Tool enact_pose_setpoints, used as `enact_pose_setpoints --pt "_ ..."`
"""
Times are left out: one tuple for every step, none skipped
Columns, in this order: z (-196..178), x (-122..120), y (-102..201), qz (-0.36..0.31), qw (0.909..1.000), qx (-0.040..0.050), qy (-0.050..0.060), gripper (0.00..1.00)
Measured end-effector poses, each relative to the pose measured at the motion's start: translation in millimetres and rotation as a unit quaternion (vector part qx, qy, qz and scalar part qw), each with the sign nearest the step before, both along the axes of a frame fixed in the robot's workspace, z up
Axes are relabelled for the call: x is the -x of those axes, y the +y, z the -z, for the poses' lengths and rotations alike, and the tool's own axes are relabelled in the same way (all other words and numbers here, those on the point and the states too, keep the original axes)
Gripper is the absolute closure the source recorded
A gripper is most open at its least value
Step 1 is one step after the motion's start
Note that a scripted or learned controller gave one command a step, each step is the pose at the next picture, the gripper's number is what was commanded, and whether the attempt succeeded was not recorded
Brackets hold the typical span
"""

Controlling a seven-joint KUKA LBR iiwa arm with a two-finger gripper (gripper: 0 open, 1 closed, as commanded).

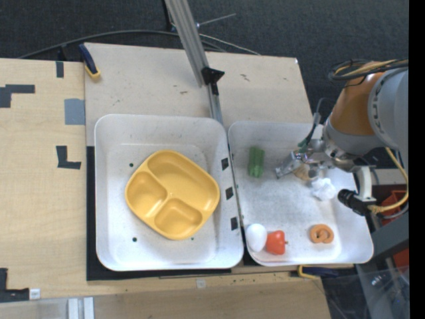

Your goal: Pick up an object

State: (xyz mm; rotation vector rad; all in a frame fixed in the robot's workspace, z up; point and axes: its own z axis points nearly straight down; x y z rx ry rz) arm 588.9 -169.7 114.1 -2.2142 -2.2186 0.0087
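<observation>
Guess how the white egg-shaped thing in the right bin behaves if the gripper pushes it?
The white egg looks smooth and rounded, so it probably rolls rather than slides. It touches the red pepper and sits by the bin wall, which may stop it.

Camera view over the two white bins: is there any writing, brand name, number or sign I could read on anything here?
None can be read.
The yellow tray, green block, red pepper, white egg and orange ring are plain.
The dark patches on the bins' shared wall and the black tape marks on the bench carry no legible text.
</observation>
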Motion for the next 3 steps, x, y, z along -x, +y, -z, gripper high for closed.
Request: enact_pose_setpoints --pt "21 -3 -3 0.001 0.9999 0.0052 -0.01 0.0" --pt "10 -4 -2 0.0 0.9999 0.0046 -0.01 1.0" --pt "-33 -3 1 0.0 1.0 0.0006 -0.005 1.0"
